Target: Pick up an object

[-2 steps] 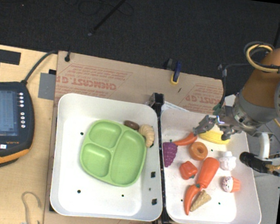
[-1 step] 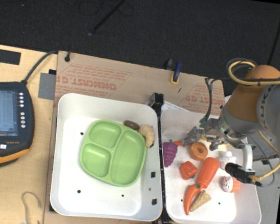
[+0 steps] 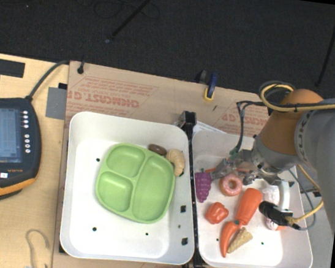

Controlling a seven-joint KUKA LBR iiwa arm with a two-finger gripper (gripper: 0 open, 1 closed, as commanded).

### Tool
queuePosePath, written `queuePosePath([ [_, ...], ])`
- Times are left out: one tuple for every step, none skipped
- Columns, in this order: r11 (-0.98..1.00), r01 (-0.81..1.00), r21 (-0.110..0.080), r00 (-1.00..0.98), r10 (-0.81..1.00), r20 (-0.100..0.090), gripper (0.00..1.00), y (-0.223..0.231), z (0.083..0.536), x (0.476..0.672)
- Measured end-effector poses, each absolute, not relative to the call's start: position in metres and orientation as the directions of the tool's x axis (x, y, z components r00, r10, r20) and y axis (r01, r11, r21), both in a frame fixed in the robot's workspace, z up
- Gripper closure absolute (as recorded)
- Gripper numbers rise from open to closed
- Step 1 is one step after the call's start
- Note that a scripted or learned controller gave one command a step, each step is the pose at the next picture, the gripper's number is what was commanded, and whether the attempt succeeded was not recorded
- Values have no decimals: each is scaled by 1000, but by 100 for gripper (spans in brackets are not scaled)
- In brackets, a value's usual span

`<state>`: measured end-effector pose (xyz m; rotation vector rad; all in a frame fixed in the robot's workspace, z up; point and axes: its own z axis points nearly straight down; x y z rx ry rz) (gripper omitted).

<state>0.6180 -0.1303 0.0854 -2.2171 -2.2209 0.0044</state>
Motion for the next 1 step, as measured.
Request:
queuePosePath([
  [-1,1000,-4,1,1000,1,100,-131,97,618],
])
